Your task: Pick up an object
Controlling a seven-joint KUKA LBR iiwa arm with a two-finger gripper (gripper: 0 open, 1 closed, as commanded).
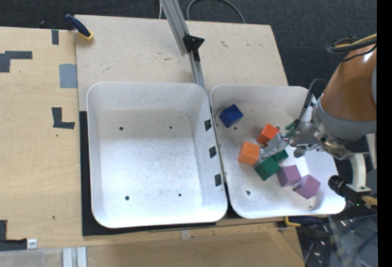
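Note:
The right bin (245, 95) holds several small blocks. A blue block (231, 116) lies toward the bin's back left. Two orange blocks (267, 133) (248, 153) sit near the middle, with a green block (267, 168) just in front of them. Two purple blocks (288, 175) (307, 186) lie at the front right. My gripper (277, 148) reaches in from the right and hangs low over the cluster, between the orange blocks and the green one. Nothing shows held between its fingers.
The left bin (98, 137) stands beside the right one, sharing a middle wall. A slanted metal rail (174, 8) runs from the top down to the bins' junction. A black cable loops behind the bench.

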